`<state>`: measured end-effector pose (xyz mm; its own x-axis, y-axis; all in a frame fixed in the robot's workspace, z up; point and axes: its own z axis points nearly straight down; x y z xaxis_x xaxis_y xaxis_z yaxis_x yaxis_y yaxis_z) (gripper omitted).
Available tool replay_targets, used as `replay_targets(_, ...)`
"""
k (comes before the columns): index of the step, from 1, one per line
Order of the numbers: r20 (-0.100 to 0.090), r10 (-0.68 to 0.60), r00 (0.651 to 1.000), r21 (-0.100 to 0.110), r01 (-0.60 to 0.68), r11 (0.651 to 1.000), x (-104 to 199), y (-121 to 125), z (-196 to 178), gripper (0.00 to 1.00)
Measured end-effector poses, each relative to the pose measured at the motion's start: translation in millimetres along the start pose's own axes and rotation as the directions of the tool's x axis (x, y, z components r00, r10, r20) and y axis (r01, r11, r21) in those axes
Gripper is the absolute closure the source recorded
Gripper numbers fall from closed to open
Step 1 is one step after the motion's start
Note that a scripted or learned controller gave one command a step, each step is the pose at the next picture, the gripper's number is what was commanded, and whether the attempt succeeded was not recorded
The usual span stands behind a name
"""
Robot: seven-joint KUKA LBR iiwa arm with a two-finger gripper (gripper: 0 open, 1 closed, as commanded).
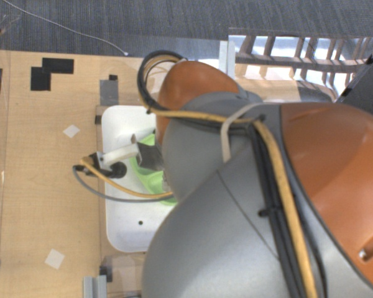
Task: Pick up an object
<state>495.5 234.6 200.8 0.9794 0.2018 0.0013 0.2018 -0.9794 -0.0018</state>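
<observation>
A bright green object (150, 172) lies in the left white bin (127, 225), mostly hidden under the arm. The gripper (150, 157) is down in that bin right over the green object; only its dark body and a white fitting at its left show. The grey and orange arm covers most of the bin's right side, and whatever lies under it is hidden.
The arm's big grey and orange links (267, 185) take up the right and centre of the view, hiding the right bin. Yellow and black cables (105, 174) loop out past the bin's left rim over the wooden bench (37, 166). A metal rack (298, 54) stands at the back right.
</observation>
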Motion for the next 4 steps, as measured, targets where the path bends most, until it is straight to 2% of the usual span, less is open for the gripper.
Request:
replay_targets(1,0.002,-0.486,0.874,-0.001,0.486,0.874,-6,-2,-19,1.00)
replay_targets(2,0.001,-0.156,0.988,0.000,0.156,0.988,-8,-2,-7,1.00)
replay_targets(3,0.001,-0.608,0.794,-0.001,0.608,0.794,-15,32,-40,1.00)
replay_targets(4,0.002,-0.424,0.906,0.000,0.424,0.906,-9,-2,-21,1.00)
